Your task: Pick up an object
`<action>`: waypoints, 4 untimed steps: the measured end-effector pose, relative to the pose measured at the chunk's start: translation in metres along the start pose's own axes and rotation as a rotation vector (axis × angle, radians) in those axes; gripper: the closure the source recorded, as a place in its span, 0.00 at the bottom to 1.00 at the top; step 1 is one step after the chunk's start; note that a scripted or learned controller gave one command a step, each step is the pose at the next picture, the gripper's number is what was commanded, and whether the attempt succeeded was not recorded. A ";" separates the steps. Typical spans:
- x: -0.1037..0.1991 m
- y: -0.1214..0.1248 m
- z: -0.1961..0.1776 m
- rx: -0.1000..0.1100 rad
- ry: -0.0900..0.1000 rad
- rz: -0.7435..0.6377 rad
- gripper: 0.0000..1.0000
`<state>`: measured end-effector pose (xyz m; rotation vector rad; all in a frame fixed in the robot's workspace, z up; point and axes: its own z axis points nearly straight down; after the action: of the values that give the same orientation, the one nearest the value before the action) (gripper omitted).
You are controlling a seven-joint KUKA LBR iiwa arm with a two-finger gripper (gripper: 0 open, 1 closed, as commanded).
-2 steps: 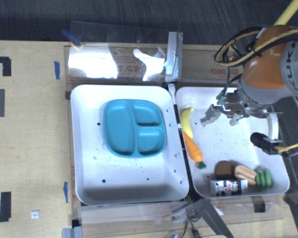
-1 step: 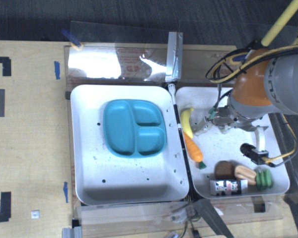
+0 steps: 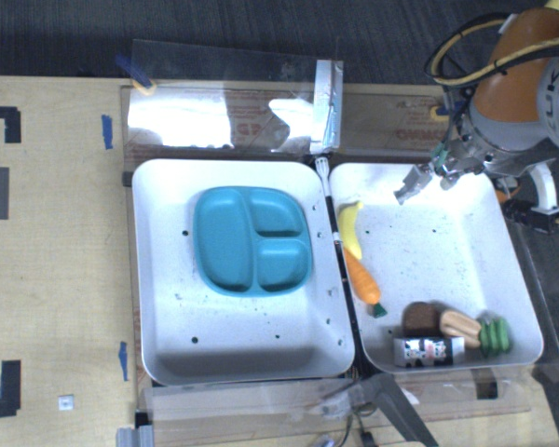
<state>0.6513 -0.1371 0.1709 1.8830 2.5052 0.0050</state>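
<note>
My gripper (image 3: 427, 182) hangs over the back of the right bin (image 3: 447, 250), near its far wall. It is open, with nothing between its fingers. Along this bin's left wall lie a yellow banana (image 3: 350, 227) and, just below it, an orange carrot (image 3: 362, 280). At the bin's front right sit a brown rounded object (image 3: 420, 318), a tan bun-like piece (image 3: 460, 323), a green object (image 3: 495, 335) and a small dark bottle on its side (image 3: 429, 349). All of these lie well apart from the gripper.
The left bin (image 3: 158, 277) holds a blue divided plate (image 3: 253, 239). A clear plastic panel (image 3: 228, 110) stands behind the left bin. The grey arm with its orange band (image 3: 526, 54) and cables reaches in from the upper right.
</note>
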 end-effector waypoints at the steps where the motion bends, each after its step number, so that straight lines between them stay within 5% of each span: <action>1: 0.029 0.025 0.024 0.003 0.004 -0.329 0.00; 2: 0.028 0.016 0.084 0.015 0.009 -0.313 0.00; 3: 0.029 -0.014 0.016 -0.001 0.001 -0.275 0.00; 4: 0.029 -0.014 0.008 -0.001 0.002 -0.273 1.00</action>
<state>0.6299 -0.1133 0.1622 1.5248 2.7389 0.0071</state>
